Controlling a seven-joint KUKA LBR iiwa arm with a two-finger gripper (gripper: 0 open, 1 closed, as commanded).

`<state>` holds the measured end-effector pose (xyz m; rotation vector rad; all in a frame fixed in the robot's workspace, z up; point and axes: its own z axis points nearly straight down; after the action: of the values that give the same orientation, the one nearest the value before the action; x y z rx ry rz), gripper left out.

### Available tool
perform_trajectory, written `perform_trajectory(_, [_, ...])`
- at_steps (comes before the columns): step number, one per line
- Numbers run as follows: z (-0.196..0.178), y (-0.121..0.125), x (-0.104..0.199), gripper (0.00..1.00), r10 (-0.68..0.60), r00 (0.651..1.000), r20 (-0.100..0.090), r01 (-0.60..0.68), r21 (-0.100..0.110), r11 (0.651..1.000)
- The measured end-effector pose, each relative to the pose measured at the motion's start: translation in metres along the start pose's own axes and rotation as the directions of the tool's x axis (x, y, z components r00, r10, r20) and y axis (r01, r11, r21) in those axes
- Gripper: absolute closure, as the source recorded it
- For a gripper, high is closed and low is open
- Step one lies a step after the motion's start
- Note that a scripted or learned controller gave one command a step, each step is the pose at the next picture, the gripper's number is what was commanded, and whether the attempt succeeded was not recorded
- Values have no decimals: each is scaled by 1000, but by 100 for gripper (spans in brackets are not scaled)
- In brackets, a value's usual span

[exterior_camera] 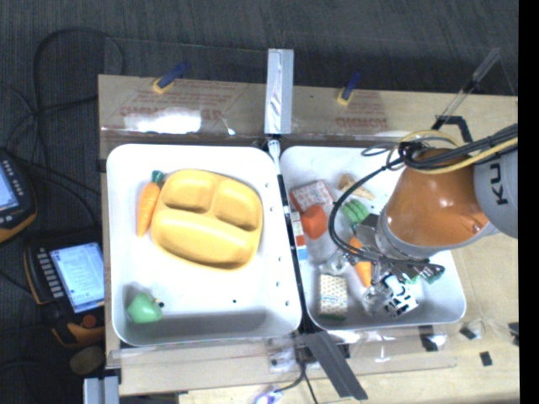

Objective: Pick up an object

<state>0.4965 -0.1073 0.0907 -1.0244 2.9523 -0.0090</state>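
Objects for picking lie in the right bin (455, 310), clustered under and beside the arm (438, 209). A red packet (312, 195) sits at the upper left of this bin, with an orange-red piece (314, 221) just below it. A tan waffle-like block (333, 294) lies near the bin's front wall. A small orange piece (363, 272) and a green item (357, 211) show partly beneath the arm's cables.

The gripper (396, 297) is low in the right bin, near the front wall, right of the tan block. Its fingers are too cluttered by black and white parts to read: spread or pressed together cannot be told, and nothing is clearly seen between them.

The left bin (118, 251) holds a yellow tray (209, 217), tilted, in its upper half. A carrot (148, 206) lies touching the tray's left edge. A green toy (144, 308) rests in the front left corner.
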Motion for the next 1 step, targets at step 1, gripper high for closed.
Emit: perform_trajectory(1, [1,3,-11,0,-77,997,-11,77,-1,997])
